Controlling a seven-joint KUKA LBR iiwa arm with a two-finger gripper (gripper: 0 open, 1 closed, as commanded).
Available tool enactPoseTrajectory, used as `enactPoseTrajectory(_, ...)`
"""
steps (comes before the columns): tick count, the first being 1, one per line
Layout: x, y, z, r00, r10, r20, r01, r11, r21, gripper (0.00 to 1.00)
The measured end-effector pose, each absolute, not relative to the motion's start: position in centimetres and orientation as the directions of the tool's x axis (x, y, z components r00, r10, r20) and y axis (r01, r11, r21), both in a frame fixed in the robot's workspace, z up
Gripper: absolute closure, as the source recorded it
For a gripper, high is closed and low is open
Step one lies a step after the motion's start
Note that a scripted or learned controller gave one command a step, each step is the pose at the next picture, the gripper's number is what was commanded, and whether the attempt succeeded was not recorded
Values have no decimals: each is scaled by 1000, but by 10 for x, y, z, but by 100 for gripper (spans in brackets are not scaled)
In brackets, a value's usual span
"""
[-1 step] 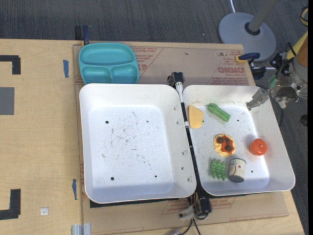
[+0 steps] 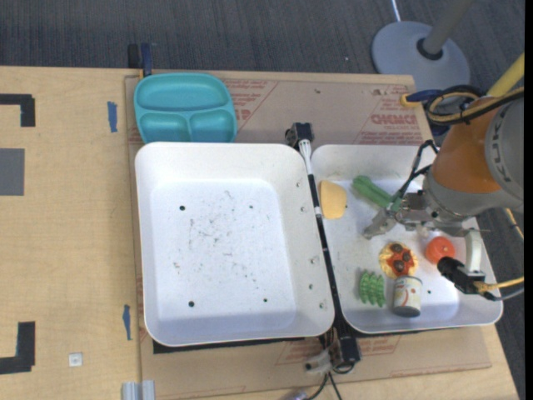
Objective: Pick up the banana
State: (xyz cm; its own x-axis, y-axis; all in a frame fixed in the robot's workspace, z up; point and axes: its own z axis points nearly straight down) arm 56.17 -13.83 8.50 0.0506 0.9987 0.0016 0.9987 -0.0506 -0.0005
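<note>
Reaching in from the right, the grey arm with its orange band hangs over the right-hand shallow white bin, and its metal two-finger gripper points left, low over the bin floor. From where I stand the fingers look a little spread, with bare white bin showing between the tips; nothing sits between them.

Just above the gripper, and close enough that I cannot tell if it touches the upper finger, lies a long green vegetable-shaped toy, slanting down to the right. Further left of the fingertips, well apart from them, the pale yellow banana piece rests against the bin's left wall, near the black divider between the two bins.

Below the gripper sits a small yellow toy with dark red spots, and under that a short grey can lying on its side. A ridged green toy lies to the left of the can. A round orange-red piece shows beneath the wrist.

Far to the gripper's left, the left-hand white bin holds only scattered dark specks, and a teal divided plastic tray lies beyond it.
</note>
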Motion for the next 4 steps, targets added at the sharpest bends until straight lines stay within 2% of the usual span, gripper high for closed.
enactPoseTrajectory(1,519,-91,105,-354,935,2,935,354,-1,0)
enactPoseTrajectory(2,574,-106,111,11,1000,-1,1000,-11,2,0)
enactPoseTrajectory(3,545,-98,101,-549,836,1,836,549,0,0)
enactPoseTrajectory(4,479,-98,85,-544,839,0,839,544,1,0)
